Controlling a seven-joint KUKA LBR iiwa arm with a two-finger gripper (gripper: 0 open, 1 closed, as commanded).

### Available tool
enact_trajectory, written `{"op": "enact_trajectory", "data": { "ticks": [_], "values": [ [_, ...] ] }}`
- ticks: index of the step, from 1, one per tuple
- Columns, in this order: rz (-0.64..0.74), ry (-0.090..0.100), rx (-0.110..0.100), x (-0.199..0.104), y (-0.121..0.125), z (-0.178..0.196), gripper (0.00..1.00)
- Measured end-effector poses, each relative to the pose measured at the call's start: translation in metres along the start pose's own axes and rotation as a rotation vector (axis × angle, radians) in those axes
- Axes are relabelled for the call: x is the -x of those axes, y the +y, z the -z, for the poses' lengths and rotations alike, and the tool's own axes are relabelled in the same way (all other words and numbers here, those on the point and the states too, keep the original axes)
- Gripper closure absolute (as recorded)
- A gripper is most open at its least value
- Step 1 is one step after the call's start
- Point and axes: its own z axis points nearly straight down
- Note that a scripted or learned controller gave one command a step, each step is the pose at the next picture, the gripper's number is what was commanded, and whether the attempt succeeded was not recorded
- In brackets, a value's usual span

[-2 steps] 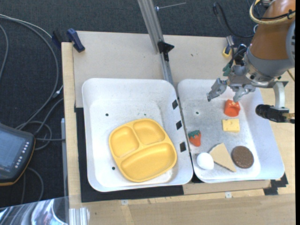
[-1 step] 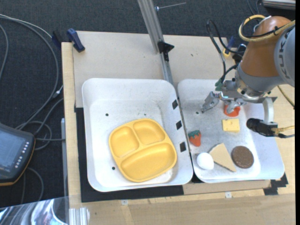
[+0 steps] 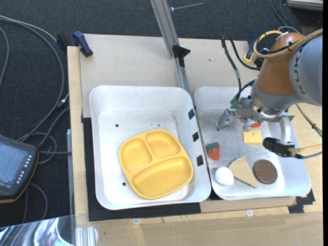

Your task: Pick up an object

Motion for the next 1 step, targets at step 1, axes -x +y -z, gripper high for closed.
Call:
{"op": "enact_trajectory", "data": {
  "ticks": [1],
  "values": [
    [0.002,0.001,0.009,-0.0012,0.0021,0.0146,1.00]
  ]
}}
